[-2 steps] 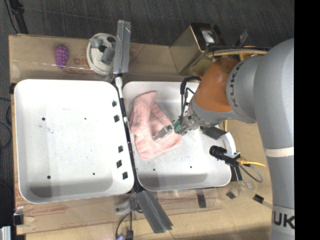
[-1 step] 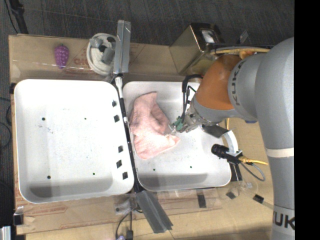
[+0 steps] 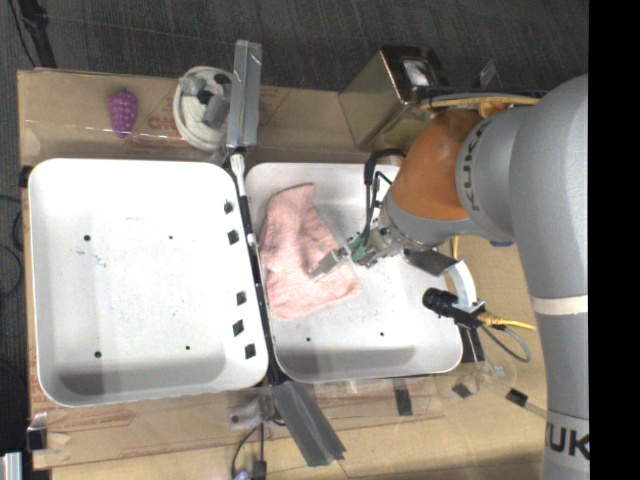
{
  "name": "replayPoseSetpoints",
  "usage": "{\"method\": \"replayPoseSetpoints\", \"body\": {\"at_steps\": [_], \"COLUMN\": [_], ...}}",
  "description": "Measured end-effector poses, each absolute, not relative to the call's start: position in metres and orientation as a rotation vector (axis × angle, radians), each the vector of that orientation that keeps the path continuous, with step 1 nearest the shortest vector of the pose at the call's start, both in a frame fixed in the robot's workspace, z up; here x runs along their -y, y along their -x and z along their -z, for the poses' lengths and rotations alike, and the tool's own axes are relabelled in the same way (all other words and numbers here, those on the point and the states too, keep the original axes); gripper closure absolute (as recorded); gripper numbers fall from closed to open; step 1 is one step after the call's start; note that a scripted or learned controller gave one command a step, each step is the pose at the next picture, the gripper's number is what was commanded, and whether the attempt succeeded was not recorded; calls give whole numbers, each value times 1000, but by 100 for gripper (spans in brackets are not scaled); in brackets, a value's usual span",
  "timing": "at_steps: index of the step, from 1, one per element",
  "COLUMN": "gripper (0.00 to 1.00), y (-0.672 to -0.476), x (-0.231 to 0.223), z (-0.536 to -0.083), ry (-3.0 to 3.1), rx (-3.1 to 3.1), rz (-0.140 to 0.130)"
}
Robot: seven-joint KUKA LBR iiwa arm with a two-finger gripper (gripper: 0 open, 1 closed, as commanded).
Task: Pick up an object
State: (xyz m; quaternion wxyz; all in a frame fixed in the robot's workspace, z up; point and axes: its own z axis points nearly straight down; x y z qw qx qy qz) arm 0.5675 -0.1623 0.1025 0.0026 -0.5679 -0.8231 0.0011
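Here the gripper (image 3: 335,259) rests on the pink cloth (image 3: 300,251) in the right bin (image 3: 430,353), grip state unclear, so pinch 1 raised fold firmly before lifting.

White letters "UK" on the grey arm (image 3: 566,268); no other readable text.

I see a pink cloth (image 3: 300,251) lying crumpled but mostly flat in the right-hand bin (image 3: 400,353), near the centre of the frame. It occupies the bin's left half, close to the divider, elongated from upper left to lower right, with soft folds across its surface.
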Motion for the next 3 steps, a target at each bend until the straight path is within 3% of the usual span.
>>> {"method": "replayPoseSetpoints", "body": {"at_steps": [1,2,3], "gripper": [0,0,0], "y": [-563,-609,-563], "x": [120,109,146], "z": [-92,-92,-92], "ry": [1636,1811,1906], "rx": [2678,2565,2494], "rz": [-1,-3,-4]}}
